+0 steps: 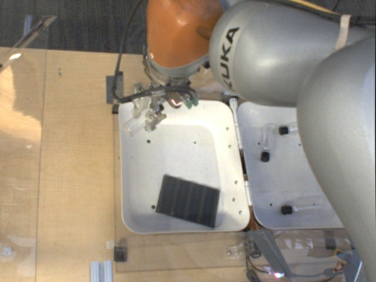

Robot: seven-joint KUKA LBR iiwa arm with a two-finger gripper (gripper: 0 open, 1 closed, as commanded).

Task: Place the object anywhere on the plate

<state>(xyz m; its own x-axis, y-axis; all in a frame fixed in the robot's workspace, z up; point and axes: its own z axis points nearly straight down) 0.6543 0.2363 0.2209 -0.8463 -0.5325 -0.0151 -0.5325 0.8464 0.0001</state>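
Observation:
The plate (188,200) is a dark, ribbed rectangle lying flat in the front part of the left white bin (132,216). My gripper (148,114) hangs over the far left corner of that bin, below the orange wrist band, well away from the plate. I cannot make out any object in it. In the right bin (258,213) lie small clear tubes with black caps: one (266,141) near its left wall, one (284,130) behind that, and one (295,207) toward the front.
The grey arm covers the right bin's far and right parts. A raised divider (241,151) separates the two bins. A black bracket (111,90) stands at the left bin's far left corner. Bare wooden bench (59,157) lies to the left.

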